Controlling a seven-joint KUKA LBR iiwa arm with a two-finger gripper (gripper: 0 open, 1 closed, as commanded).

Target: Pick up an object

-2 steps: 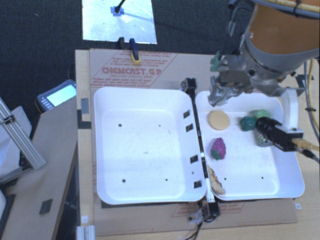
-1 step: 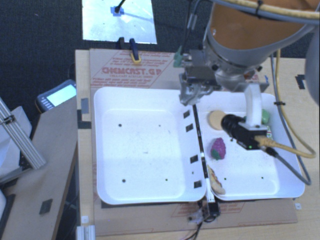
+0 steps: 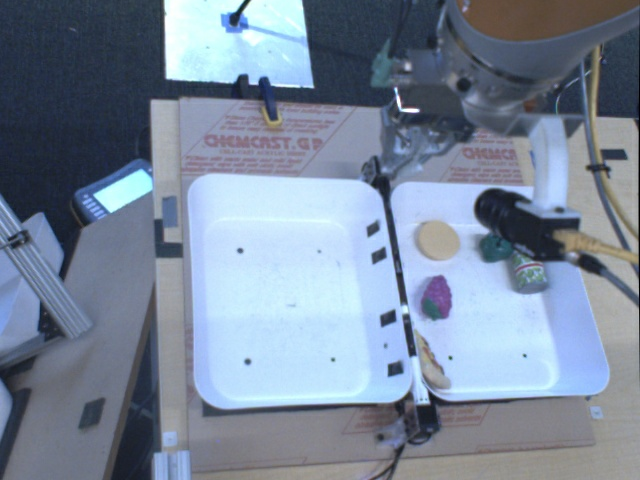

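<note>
The right bin (image 3: 570, 363) holds several small objects. A tan round disc (image 3: 437, 239) lies near its far left. Below it sits a purple grape-like bunch with a green tip (image 3: 436, 296). A teal piece (image 3: 494, 248) and a small labelled jar (image 3: 528, 273) lie to the right, partly under a black cylinder on the arm. A tan and orange item (image 3: 433, 366) rests against the divider at the front. My gripper (image 3: 398, 158) hangs over the far end of the divider between the bins, apart from all of these objects.
The left bin (image 3: 215, 368) is to the left of the divider (image 3: 398, 288). The arm's black cylinder (image 3: 520, 220) and yellow cables (image 3: 600, 253) overhang the right bin's far right. A cardboard sheet (image 3: 290, 138) lies under both bins.
</note>
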